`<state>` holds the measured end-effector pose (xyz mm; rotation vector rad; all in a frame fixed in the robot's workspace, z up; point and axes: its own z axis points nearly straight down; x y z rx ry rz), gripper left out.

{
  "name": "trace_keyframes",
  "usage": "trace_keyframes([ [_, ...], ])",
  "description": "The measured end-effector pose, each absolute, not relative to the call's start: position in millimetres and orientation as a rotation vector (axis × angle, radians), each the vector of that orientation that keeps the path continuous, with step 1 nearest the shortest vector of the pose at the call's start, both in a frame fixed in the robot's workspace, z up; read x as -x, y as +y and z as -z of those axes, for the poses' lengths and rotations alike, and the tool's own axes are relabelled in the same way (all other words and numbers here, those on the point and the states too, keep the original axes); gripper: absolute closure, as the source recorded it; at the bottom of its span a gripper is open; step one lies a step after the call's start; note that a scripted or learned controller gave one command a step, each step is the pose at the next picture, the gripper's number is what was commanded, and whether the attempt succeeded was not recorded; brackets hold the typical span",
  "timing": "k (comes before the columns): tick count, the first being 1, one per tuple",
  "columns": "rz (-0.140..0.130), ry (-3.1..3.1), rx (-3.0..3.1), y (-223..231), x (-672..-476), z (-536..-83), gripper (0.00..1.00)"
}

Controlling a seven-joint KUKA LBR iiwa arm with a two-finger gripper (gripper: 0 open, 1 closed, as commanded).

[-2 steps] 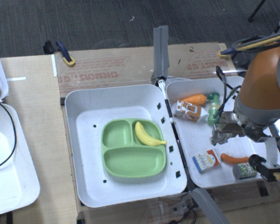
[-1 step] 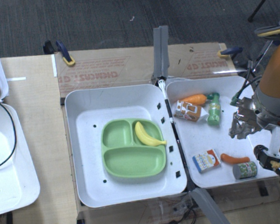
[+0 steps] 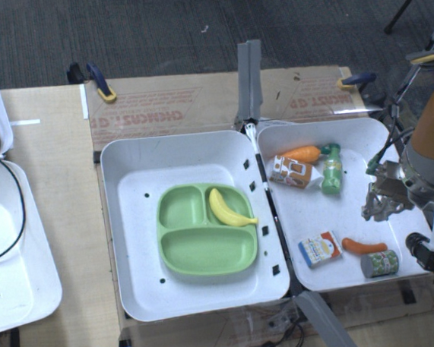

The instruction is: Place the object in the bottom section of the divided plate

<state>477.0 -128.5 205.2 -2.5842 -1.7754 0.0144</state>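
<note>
A green divided plate (image 3: 206,229) lies in the left white bin (image 3: 129,215). A yellow banana (image 3: 230,210) rests in its upper right section; the wide bottom section (image 3: 206,252) holds nothing. My gripper (image 3: 378,202) hangs over the right side of the right bin (image 3: 350,132), with no object seen in it. Below it lie a small orange carrot-like piece (image 3: 364,245) and a green can (image 3: 380,264). A small blue and red carton (image 3: 319,249) sits to their left.
At the back of the right bin lie an orange carrot (image 3: 301,154), a brown carton (image 3: 290,172) and a green bottle (image 3: 330,171). A grey post (image 3: 250,82) rises between the bins. A white unit with black cables (image 3: 1,228) stands at far left.
</note>
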Motion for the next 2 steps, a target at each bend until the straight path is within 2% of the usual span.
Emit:
trace_keyframes([
  [2, -0.011, -1.768, 2.591, -212, -477.6, -220, 1.00],
])
